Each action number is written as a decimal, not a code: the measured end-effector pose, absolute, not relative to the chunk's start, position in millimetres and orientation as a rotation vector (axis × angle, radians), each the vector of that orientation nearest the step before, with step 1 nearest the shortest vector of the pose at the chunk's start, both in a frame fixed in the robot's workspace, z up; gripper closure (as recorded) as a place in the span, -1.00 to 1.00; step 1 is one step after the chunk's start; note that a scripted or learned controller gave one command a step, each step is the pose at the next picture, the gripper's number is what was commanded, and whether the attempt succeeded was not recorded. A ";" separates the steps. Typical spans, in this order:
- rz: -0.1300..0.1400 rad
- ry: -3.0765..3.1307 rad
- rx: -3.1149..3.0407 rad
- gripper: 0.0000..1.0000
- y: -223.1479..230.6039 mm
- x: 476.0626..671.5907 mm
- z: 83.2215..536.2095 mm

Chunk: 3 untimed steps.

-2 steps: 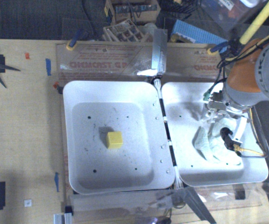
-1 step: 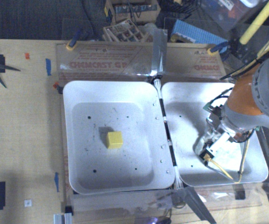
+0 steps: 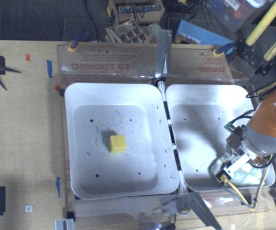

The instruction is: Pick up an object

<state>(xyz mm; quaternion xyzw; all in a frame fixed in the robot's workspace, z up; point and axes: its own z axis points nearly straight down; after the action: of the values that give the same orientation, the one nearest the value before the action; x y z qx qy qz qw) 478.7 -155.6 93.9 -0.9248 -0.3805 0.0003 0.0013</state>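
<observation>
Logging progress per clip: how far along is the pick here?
Nothing looks done: the yellow block lies untouched in the left bin. In hand: the claw sits low over the right bin, away from the block. Left: reaching, grasping and lifting it.

block (image 3: 118, 143): I see solid yellow, no pattern
left bin (image 3: 80, 99): white, small dark dots on the floor
right bin (image 3: 200, 97): white, same dark dots
arm (image 3: 267, 128): I read grey with an orange band
bench (image 3: 23, 143): light tan wood, bits of blue tape
cardboard (image 3: 109, 63): tan, faded red lettering
</observation>
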 end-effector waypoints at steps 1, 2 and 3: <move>0.001 -1.195 -2.903 -1.00 -155.6 478.7 93.6; -0.004 -1.522 -2.741 -1.00 -195.3 532.0 111.2; 0.002 -1.065 -2.956 -1.00 -212.0 496.1 217.8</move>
<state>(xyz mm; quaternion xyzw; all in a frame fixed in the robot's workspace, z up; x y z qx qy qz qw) 496.1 -212.0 217.8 -0.9408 -0.3388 0.0006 -0.0002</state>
